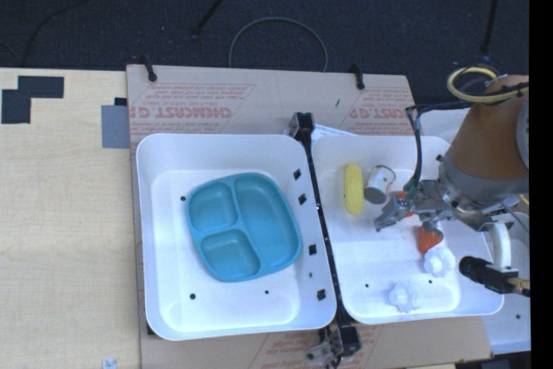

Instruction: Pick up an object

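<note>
Objects lie in the right bin: a yellow banana-shaped piece, a small white cup, an orange item and two white lumps. The gripper hangs just beside the cup, apparently holding nothing, though whether its jaws are parted cannot be told. A blue divided plate sits in the left bin.

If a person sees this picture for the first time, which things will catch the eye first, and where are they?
The blue divided plate stands out most, lying alone in the left bin. Next comes the grey arm with its orange band, reaching in from the right over the right bin, its claw low among small things. There a yellow object lies near the divider and an orange object by the arm.
</note>
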`<state>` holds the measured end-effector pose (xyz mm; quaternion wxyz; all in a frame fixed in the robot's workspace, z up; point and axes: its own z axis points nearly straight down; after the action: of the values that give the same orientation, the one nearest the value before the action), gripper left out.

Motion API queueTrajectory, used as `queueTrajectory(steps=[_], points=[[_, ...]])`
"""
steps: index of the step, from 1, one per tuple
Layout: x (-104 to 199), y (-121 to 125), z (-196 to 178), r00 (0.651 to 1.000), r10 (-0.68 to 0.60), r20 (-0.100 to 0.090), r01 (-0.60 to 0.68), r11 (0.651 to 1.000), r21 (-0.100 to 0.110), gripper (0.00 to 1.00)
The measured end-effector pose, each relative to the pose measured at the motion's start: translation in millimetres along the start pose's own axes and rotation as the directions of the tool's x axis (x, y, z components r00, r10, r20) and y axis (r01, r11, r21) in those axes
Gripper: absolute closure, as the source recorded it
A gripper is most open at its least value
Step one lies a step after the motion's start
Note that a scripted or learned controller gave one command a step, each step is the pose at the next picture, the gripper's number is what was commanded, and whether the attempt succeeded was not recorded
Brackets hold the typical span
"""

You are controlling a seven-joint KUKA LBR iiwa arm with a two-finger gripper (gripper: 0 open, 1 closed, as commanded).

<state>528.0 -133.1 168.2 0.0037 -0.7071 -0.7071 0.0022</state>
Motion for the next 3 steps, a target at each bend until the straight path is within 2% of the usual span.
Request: queueTrajectory(steps=[1, 2, 3], points=[[5.0, -0.1, 44.0, 1.0, 0.0, 0.0, 0.0, 1.0, 0.0, 0.0], [3.1, 0.5, 31.6, 1.0, 0.006, 0.0, -0.006, 1.0, -0.003, 1.0], [12.1, -3.0, -20.9, 1.0, 0.0, 0.002, 0.0, 1.0, -0.009, 1.0]])
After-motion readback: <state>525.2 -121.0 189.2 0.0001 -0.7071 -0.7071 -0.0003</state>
